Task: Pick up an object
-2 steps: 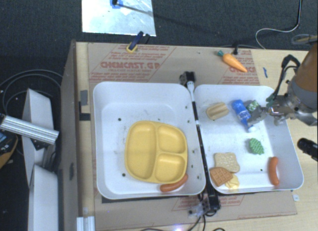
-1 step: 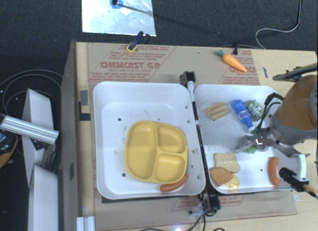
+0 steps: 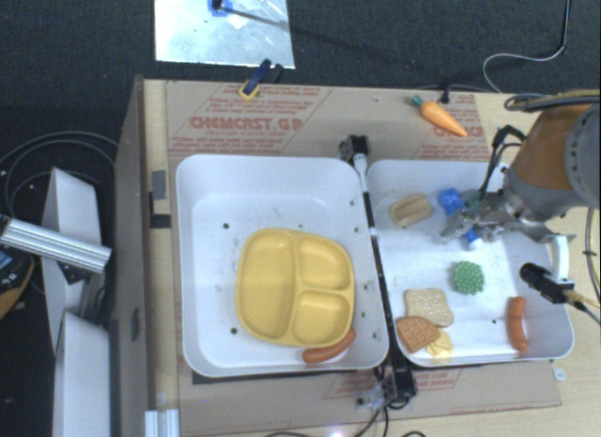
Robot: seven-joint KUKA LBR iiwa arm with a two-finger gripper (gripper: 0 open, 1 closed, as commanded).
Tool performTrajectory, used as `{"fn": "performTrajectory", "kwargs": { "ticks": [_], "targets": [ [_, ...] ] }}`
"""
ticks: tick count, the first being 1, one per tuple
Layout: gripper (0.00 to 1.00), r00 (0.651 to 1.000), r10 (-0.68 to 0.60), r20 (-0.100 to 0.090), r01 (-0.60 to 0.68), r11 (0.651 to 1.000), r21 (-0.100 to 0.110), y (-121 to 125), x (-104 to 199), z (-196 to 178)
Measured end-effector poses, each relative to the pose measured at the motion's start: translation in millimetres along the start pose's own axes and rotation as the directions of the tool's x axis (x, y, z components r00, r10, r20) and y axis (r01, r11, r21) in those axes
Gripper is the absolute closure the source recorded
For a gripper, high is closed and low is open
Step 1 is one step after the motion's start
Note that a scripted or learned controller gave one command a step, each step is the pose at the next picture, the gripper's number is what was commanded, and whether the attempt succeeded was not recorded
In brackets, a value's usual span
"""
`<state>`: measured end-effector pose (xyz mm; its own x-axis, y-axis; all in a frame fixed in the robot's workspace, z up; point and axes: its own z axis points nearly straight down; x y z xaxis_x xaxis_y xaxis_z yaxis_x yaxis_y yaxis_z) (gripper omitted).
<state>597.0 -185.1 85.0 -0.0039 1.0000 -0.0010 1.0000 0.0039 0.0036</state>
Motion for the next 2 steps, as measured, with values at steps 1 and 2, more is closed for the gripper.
{"fn": "performTrajectory", "kwargs": {
  "ticks": [1,2],
  "targets": [
    [0.0,1.0,0.002,-0.001,-0.002,1.0,0.003,-45,30,1],
    [0.0,1.0,0.003,0.0,-0.003,1.0,0.003,-84,5,1]
  ]
}}
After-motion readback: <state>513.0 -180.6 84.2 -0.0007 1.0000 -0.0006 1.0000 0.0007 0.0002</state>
